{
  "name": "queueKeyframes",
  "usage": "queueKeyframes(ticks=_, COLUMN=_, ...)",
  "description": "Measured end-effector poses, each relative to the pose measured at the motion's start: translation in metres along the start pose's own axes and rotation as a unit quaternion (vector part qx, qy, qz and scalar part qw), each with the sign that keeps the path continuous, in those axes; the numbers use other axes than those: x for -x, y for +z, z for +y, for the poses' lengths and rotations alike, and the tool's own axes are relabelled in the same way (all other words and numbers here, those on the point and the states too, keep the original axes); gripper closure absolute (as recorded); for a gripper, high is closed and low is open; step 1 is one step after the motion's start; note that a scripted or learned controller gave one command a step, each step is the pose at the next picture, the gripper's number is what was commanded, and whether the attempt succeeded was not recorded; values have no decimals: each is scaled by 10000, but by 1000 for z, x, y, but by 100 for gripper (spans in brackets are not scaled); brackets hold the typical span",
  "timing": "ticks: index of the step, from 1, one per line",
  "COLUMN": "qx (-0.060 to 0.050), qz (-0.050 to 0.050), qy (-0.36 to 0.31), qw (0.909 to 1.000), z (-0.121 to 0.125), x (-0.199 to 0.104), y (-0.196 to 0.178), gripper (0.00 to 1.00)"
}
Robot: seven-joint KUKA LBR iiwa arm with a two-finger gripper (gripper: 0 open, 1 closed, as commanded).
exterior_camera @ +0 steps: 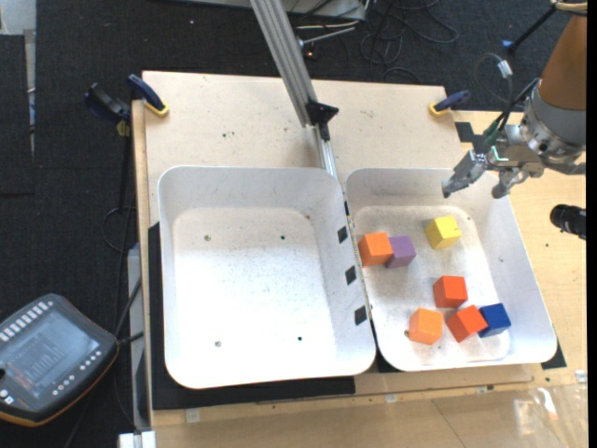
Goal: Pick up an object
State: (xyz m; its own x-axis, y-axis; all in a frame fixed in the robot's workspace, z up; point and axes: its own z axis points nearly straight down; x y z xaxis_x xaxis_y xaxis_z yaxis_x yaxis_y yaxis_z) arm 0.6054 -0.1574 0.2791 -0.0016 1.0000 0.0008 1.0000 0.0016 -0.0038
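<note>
You've got the counter [392,110] w/ two white bins; the right bin [522,278] holds the blocks: yellow block [444,231] nearest the arm, orange block [376,247] touching a purple block [401,249], others nr the front. The fingers [483,179] hang spread, released, above the bin's back rim, holding nothing.

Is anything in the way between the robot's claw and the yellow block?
Nothing visible. The gripper hangs open above the right bin's far end, and the yellow block sits just below it in the picture, apart from the other blocks.
</note>
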Motion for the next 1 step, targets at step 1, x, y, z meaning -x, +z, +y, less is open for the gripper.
queueKeyframes(ticks=1, qx=21, qz=-3, qy=-2, qw=10000, z=1, x=0, y=-2, gripper=0)
